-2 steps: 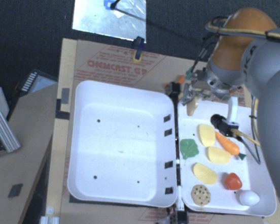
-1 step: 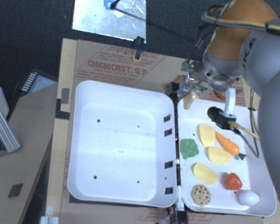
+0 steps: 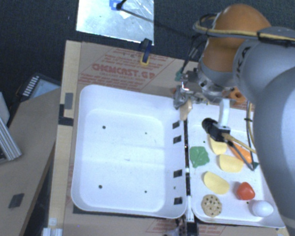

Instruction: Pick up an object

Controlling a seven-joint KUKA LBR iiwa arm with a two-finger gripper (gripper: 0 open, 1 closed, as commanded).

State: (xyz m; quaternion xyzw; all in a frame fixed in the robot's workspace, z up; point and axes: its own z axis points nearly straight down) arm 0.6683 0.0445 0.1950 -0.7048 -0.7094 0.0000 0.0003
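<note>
Objects for picking sit in the right bin (image 3: 232, 215): green piece (image 3: 199, 156), yellow slices (image 3: 216, 182), red tomato (image 3: 244, 191), cookie (image 3: 211, 205), white egg (image 3: 261, 208), all below and right of my fingers (image 3: 184, 104). I judge I'm approaching; I cannot tell the grip state. Next: descend over one. Cardboard lettering (image 3: 124, 70) is unreadable.

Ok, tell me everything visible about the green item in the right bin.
The green item is a flat, leafy-looking piece with a ragged, lobed outline, like a toy lettuce leaf, seemingly soft plastic or rubber. It lies flat on the floor of the right bin, close against the divider between the two bins, about midway along it. A pale yellow piece sits just above and to its right, nearly touching; another yellow piece lies below it. Nothing grips it.
</note>
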